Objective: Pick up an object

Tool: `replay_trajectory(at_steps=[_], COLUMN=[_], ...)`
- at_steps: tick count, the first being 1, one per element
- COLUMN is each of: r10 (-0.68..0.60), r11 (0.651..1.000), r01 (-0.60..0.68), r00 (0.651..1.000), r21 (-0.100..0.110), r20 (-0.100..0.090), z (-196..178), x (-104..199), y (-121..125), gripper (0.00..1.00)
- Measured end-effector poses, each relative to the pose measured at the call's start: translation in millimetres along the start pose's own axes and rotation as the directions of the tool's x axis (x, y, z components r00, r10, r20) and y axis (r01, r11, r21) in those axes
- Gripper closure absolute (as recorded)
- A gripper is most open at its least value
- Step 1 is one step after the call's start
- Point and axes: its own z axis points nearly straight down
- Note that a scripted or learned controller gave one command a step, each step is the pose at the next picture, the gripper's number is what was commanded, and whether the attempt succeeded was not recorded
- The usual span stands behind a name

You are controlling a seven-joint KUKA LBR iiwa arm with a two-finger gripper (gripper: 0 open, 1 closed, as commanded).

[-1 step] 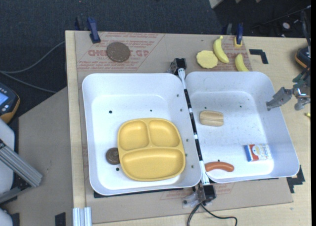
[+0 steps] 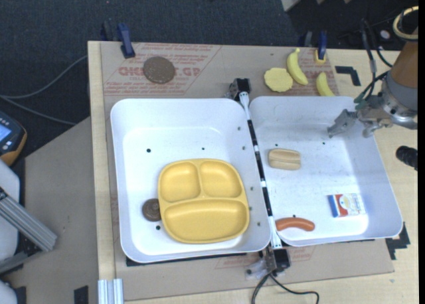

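- Camera view, the step in hand: the end effector [image 2: 346,125] hangs over the far right part of the right bin [image 2: 312,107], near the bench's far right corner; its fingers stand apart with nothing between them, so this reads as the approach before a grasp; the arm [image 2: 404,77] comes in from the bench's right edge.
- Camera view, doing it well: I would choose one target and centre over it before descending; the bread roll [image 2: 284,158] looks the friendliest (rounded, standing clear of the bin walls), so straddle its short axis and close only once the fingers are low beside it; the small card carton [image 2: 346,204] lies flat and may slip from a pinch; the sausage [image 2: 295,224] sits against the bin's near rim, leaving little room for a finger on that side.
- Camera view, where things lie: the bread roll is toward the bench's middle and somewhat nearer the near edge than the end effector, apart from it; the carton lies well apart, toward the near right corner; the sausage rests farther still, at the near edge of the right bin; the yellow divided plate [image 2: 201,200] fills the near part of the left bin [image 2: 133,123] (beyond a short move).
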Motion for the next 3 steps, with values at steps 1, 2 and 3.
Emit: replay_trajectory(at_steps=[1,2,3], r10=[0.005,0.007,0.006], r11=[1.000,1.000,1.000], r01=[-0.005,-0.007,-0.006], r00=[1.000,1.000,1.000], r21=[0.014,0.013,0.003], r20=[-0.013,-0.007,-0.003], z=[63,71,60], x=[-2,12,11], y=[-71,-129,-125], gripper=[0.00,0.00,1.00])
